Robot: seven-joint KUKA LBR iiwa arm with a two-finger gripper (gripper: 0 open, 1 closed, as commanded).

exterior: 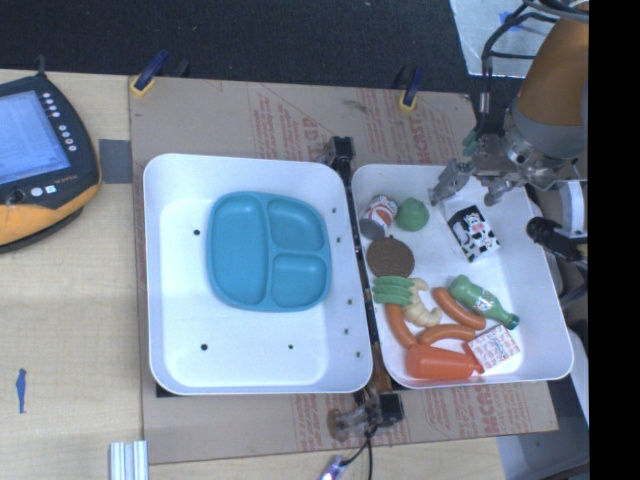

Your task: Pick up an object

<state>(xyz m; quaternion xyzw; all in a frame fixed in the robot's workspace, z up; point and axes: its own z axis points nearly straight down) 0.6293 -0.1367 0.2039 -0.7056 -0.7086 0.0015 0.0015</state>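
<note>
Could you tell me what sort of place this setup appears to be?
Most likely a robotics lab bench for pick-and-place trials. The arm's end effector hangs over a white bin of toy food, a second bin holds a blue divided plate, and a teach pendant lies on the bench.

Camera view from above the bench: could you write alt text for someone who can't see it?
A grey and orange robot arm's gripper hovers over the right bin, which holds toy food including a green ball, a small cow-print carton and a green bottle. The left bin holds a blue divided plate.
</note>
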